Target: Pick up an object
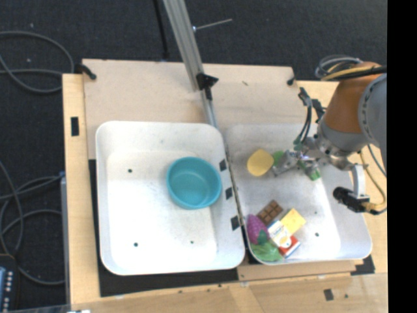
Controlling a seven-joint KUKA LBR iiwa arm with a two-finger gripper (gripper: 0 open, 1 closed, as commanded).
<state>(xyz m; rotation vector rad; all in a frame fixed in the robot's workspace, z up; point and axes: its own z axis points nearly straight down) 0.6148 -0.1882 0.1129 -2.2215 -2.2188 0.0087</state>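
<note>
My gripper [294,162] hangs low over the middle of the right bin [345,240], below the grey wrist and orange band. A yellow round object [259,162] lies just to its left. A small green object [279,156] sits between that and the gripper, and another green piece [315,172] shows at the gripper's right side. Whether either green piece is touched is unclear. A cluster lies in the bin's front left corner: a brown block [270,210], a yellow block [290,221], a purple object [255,227], a green object [265,249] and a red and white item [287,242].
The left bin [130,240] holds a blue bowl [193,182] near its middle right. A metal pole [186,38] slants from the top of the view down to the divide between the bins. Cables run beside the arm at the right.
</note>
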